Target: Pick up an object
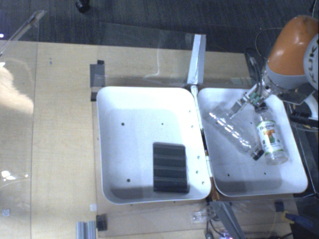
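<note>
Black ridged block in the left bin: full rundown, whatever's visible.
The black block is a flat rectangular slab, matte and dark, rubbery or foam-like by its look. Four raised bands cross its top, separated by shallow grooves. It lies flat on the floor of the left bin, long side running toward the camera, in the bin's near right part close to the front wall. Nothing touches it except the bin floor. The hand is over the right bin, well away from it.
</note>
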You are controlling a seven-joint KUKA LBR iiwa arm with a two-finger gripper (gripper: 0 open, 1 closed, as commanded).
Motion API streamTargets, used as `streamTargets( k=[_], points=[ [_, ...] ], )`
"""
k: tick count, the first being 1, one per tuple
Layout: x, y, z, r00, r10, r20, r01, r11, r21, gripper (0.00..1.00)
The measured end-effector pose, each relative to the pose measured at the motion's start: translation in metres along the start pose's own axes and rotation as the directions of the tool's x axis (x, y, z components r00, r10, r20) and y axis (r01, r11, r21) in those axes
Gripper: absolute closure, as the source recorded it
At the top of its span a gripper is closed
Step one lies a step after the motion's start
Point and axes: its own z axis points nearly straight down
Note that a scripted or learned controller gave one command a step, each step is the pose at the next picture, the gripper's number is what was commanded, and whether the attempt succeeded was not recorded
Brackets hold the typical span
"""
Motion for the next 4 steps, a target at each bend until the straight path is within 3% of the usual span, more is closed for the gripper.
streamTargets(
  k=[1,2,3,4],
  points=[
    [0.014,0.003,0.079,0.996,-0.085,-0.002,0.085,0.996,0.0,0.0],
    [-0.034,-0.037,-0.032,0.974,-0.225,0.002,0.225,0.974,0.0,0.0],
    [-0.057,-0.046,0.007,0.959,-0.284,-0.001,0.284,0.959,0.001,0.0],
    [-0.073,-0.024,-0.028,0.885,-0.466,0.002,0.466,0.885,0.0,0.0]
  ],
)
